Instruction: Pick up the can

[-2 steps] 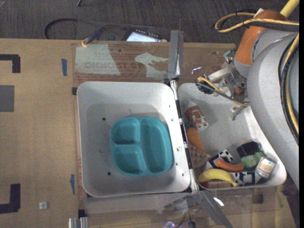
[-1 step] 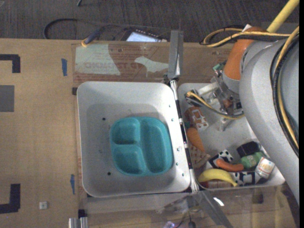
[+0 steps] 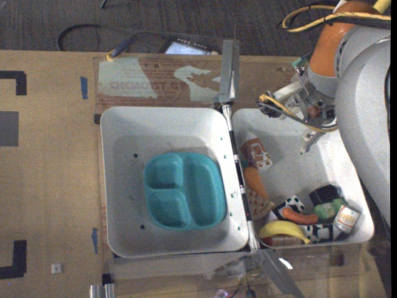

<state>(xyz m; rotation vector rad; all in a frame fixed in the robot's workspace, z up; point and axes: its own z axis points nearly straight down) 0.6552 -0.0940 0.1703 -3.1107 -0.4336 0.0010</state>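
Your gripper [image 3: 308,124] hangs at the right bin's [image 3: 291,160] top edge; whether it's clenched, I cannot tell. The can [image 3: 346,218] lies at five o'clock in that bin, tilted among toys. Likely light, stiff, slippery: squeeze across its round sides.

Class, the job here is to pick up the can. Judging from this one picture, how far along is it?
Done: nothing that shows; the can lies in the right bin's near right corner, beside the banana and other toys. In hand: the tool hangs over the bin's far end, apart from the can, nothing visible in it. Left: moving over to the can, gripping it and lifting it out.
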